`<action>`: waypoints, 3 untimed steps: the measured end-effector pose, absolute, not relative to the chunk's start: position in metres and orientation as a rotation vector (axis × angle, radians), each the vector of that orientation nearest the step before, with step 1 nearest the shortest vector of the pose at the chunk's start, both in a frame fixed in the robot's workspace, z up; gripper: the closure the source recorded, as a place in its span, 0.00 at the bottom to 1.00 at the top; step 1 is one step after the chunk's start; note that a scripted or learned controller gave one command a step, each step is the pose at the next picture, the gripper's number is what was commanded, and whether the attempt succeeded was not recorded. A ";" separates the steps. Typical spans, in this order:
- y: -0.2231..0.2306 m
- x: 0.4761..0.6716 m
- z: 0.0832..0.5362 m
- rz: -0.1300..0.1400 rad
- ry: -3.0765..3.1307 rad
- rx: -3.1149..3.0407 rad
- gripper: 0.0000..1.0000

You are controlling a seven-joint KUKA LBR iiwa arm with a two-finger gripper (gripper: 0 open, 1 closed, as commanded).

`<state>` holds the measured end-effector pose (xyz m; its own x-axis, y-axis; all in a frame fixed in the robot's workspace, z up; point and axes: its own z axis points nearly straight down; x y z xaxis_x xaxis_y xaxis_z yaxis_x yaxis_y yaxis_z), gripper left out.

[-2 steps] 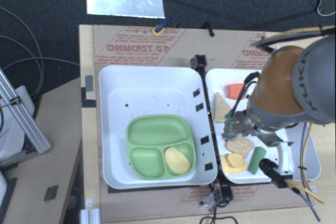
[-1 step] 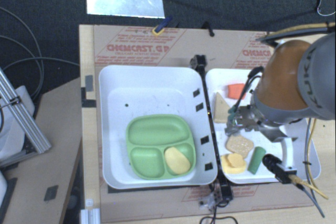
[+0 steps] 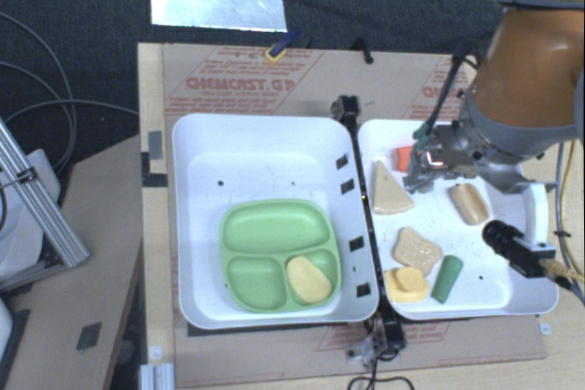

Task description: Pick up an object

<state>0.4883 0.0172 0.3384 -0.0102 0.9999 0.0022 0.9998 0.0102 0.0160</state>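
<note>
Cardboard-covered worktop (image 3: pixel 247 82), two white bins. Gripper (image 3: pixel 422 167) low in right bin (image 3: pixel 512 292), fingers' state: can't tell tbh. Orange piece (image 3: pixel 403 157) just left of it, cheese wedge (image 3: pixel 390 191) below-left, long axis up-down.

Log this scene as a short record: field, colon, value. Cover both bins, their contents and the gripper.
left bin: holds green tray
green tray: three compartments; yellow piece in the lower right one
right bin: orange piece, wedge slice, bread roll, toast piece, yellow block, green cylinder
gripper: over right bin, beside orange piece; grip state unclear
</note>
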 end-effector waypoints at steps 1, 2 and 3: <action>0.019 0.567 0.412 0.016 2.221 2.206 1.00; 0.063 0.517 0.323 -0.006 2.234 2.217 1.00; 0.038 0.486 0.357 0.005 2.220 2.219 1.00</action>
